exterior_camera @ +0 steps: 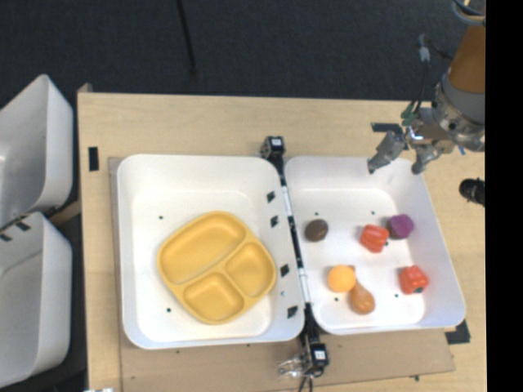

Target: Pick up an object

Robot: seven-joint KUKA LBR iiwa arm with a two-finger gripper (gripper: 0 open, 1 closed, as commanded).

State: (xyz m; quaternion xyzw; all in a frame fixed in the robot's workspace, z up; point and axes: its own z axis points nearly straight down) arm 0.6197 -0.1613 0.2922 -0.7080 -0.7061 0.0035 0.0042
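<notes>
From the camera view, the gripper [402, 160] is hanging over the far edge of the right bin [441, 300], its two fingers [381, 158] standing apart with nothing between them. In that bin six small things are lying loose: a dark brown ball [316, 230], a red pepper-like piece [373, 238] just beside a purple piece [400, 226], an orange ball [341, 278] touching a tan pear-shaped piece [362, 300], and another red piece [413, 279] near the right wall. All are sitting nearer the viewer than the gripper, none under it. They are looking like toy food, probably light, stiff and smooth, so likely to roll or slip; closing across the middle of a lone piece such as the brown ball seems safest. The left bin [139, 317] is holding a yellow three-compartment tray [216, 266], its compartments bare. Both bins are resting on the table [204, 121].
</notes>
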